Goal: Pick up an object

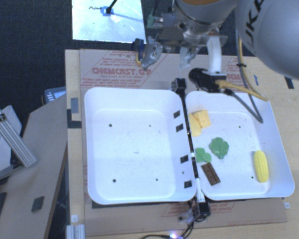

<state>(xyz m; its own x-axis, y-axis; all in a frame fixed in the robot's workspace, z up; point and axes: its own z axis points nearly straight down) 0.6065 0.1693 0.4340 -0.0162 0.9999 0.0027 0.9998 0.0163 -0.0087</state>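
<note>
The right bin (279,148) holds a pale yellow block (199,121) near its left wall. A green leafy piece (219,147) and a smaller green piece (203,155) lie below it. A brown bar (210,174) sits near the front left and a yellow corn cob (260,166) at the right. My gripper (168,58) hangs high over the far edge of the bench, behind the divide between the two bins. It is open, with nothing between its fingers (150,56).
The left bin (134,143) lies beside the right one, joined by a black clip strip (187,138). A shiny metal sheet (107,14) lies at the back left. An aluminium rail (7,133) leans off the bench's left side.
</note>
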